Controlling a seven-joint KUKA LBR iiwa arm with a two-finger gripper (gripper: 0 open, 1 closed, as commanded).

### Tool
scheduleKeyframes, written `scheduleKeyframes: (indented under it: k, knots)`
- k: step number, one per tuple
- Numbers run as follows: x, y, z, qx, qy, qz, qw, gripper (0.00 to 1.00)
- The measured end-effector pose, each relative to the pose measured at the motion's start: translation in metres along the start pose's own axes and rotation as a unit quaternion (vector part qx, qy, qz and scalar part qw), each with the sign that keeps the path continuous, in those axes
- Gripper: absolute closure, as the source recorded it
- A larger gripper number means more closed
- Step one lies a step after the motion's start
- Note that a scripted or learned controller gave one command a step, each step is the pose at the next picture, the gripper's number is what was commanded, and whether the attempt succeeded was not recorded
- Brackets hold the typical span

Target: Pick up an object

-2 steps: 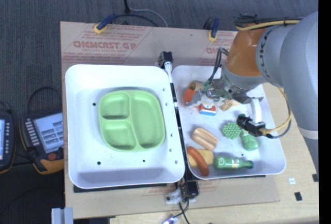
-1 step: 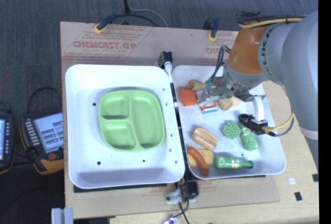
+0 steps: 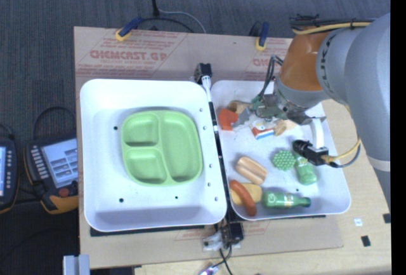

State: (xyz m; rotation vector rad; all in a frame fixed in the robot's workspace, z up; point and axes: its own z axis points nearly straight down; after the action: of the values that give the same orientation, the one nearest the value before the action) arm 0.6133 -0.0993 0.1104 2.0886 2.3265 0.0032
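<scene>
My gripper (image 3: pixel 265 110) is low in the back part of the right bin (image 3: pixel 336 194), under the orange wrist band. Just below it lies a small red, white and blue item (image 3: pixel 263 133), with a tan piece (image 3: pixel 285 126) to its right. An orange-red piece (image 3: pixel 226 118) and a tan item (image 3: pixel 238 105) lie to the gripper's left. Further forward are a hot dog bun (image 3: pixel 252 169), a round green object (image 3: pixel 283 159), a small green bottle (image 3: pixel 305 172), a larger green bottle (image 3: pixel 285 201) and a red sausage (image 3: pixel 243 197). The wrist hides what lies directly beneath the gripper.
The left bin (image 3: pixel 101 108) holds a green divided plate (image 3: pixel 160 147). Both bins stand on a cardboard sheet (image 3: pixel 127 54) held by clamps at the back. A black cable (image 3: pixel 330 156) hangs from the arm over the right bin's right side.
</scene>
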Motion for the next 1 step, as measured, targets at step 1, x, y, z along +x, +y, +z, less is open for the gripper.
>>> scheduleKeyframes:
  k: [1]
  knots:
    - [-0.0055,0.0027,0.0166,0.001,-0.002,-0.025,0.9997,0.0]
